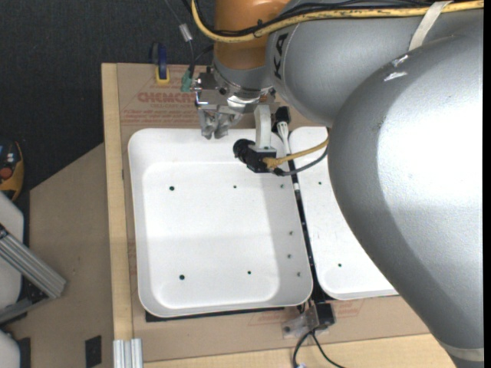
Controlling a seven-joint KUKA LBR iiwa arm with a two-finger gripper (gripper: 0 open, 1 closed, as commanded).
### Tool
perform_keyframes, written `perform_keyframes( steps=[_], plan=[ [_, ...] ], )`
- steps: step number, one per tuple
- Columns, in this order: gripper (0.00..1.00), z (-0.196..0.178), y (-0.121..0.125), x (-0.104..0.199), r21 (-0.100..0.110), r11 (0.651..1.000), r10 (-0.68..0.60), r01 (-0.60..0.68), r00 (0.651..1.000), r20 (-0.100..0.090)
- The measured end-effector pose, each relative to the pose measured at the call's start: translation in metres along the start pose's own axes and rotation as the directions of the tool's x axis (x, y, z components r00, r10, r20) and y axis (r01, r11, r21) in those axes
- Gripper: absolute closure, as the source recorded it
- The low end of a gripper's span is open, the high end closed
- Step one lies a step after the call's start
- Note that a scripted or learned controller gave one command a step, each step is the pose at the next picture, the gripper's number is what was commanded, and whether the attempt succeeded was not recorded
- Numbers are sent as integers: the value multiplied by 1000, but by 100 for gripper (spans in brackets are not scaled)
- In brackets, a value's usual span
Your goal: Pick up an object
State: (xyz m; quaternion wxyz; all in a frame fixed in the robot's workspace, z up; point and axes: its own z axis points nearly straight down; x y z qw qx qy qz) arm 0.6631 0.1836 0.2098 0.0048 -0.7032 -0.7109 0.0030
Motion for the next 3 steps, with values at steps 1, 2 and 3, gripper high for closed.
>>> perform_keyframes(
  steps=[1, 2, 3],
  plan=[
    [100, -45, -14, -31, -11, 1000, 12, -12, 1000, 2],
    [100, -109, -17, -63, -19, 1000, 13, -13, 1000, 2],
    [100, -20, -18, 36, -1, 1000, 2, -2, 1000, 1]
  ],
)
